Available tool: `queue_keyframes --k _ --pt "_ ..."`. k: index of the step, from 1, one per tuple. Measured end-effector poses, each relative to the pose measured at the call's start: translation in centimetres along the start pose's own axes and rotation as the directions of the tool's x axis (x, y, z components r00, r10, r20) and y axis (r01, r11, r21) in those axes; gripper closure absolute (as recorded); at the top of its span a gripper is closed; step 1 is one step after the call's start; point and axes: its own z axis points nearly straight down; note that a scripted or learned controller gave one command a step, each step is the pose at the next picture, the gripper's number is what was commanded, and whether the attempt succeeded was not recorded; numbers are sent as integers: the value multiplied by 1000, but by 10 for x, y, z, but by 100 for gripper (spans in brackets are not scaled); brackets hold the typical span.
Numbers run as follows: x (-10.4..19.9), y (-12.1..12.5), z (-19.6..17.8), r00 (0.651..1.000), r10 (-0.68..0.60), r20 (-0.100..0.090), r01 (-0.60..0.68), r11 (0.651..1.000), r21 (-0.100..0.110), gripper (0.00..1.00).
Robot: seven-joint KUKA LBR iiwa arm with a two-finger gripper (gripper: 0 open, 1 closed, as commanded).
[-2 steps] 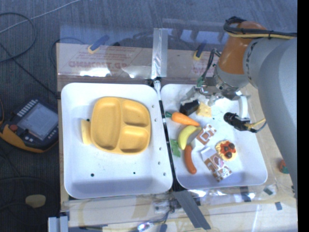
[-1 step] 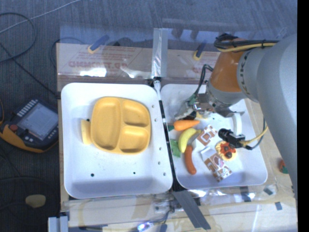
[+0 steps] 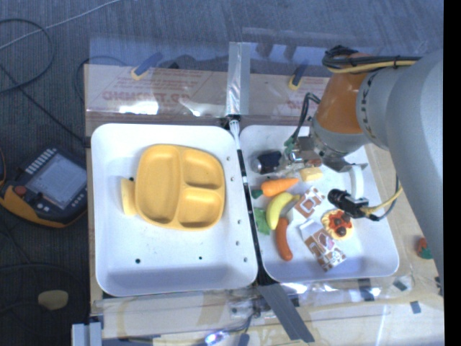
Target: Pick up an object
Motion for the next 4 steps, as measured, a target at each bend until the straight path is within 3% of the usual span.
queue_keyframes --k 1,2,3,4 --pt "0 0 0 1000 0 0 0 1000 0 0" --pt "5 -34 17 1000 1 -5 -1 1000 10 0" --pt "6 -33 7 1000 1 -7 -1 1000 10 100" --pt "49 -3 -132 991 133 -3 -133 991 26 100"
